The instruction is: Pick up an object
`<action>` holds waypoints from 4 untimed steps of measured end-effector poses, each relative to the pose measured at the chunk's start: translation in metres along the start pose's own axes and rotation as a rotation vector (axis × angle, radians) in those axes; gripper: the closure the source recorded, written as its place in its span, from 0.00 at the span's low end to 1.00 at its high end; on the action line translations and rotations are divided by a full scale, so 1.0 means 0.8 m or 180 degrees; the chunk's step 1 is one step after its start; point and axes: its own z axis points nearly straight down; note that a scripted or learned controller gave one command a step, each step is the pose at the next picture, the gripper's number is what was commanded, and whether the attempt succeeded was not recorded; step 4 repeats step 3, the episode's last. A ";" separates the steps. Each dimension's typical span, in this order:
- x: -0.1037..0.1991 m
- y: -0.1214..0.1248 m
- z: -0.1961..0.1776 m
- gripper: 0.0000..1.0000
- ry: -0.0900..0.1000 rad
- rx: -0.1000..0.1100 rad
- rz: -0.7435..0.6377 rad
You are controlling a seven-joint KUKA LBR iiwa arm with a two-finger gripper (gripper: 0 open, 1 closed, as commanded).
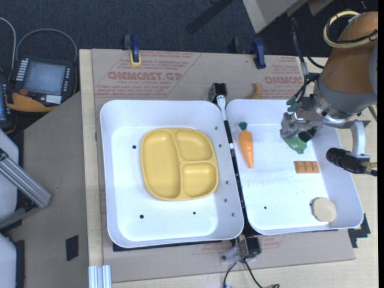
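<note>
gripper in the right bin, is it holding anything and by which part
It cannot be told. The gripper sits low over a green thing near the right bin's back edge, but no grasp is visible.

The arm (351, 53) is cut off by the picture's edge at 3 o'clock. The gripper (295, 128) sits on top of a green thing (297, 143), so most of it is hidden and I can't tell what it is. The gripper's tips are too small and dark to make out.
</note>
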 end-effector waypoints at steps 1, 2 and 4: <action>0.070 -0.006 0.009 1.00 0.0014 0.0030 -0.0015; 0.123 -0.014 0.005 1.00 0.0012 0.0029 -0.0012; 0.181 -0.019 0.006 1.00 0.0012 0.0030 -0.0014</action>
